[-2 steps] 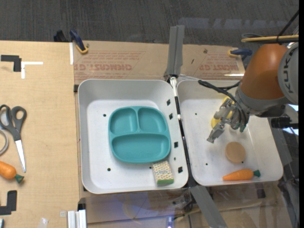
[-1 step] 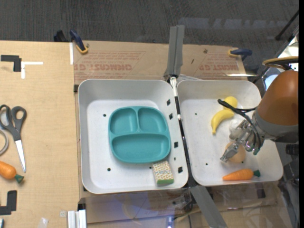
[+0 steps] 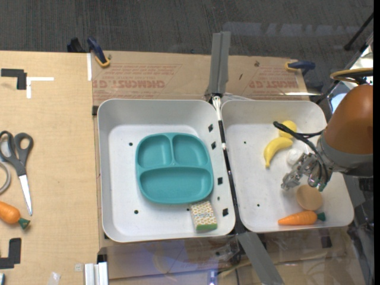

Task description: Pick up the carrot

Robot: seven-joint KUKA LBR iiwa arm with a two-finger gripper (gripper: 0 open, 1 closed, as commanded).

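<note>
Two white bins side by side on bench. Right bin (image 3: 255,212): carrot (image 3: 298,219) lies near front edge, roughly horizontal, orange body w/ green stub end pointing right. Just behind it, touching or nearly so, a tan egg-shaped item (image 3: 309,198). Banana (image 3: 276,146) further back, curved, yellow; a whitish object (image 3: 295,157) beside it on its right, partly hidden, can't ID.

Arm enters from right, orange band visible above wrist. Gripper (image 3: 301,174) hangs over right bin, between banana and tan item, above and behind carrot, not touching carrot. Metal fingers (image 3: 291,180) point down-left; too cluttered and blurred at the tips to say if apart or together. Nothing seen between them. Black cable loops from wrist toward banana.

Left bin (image 3: 119,129): teal divided plate (image 3: 174,167), three compartments, sits centre. Small patterned sponge-like block (image 3: 204,216) at front, just off plate's front-right corner.

Outside bins, left on wood surface: scissors (image 3: 18,165) w/ grey handles, and a second carrot (image 3: 12,214) at the view's left edge, well apart from the bins. Cardboard sheet (image 3: 154,79) behind bins, clamped w/ blue clips.
</note>
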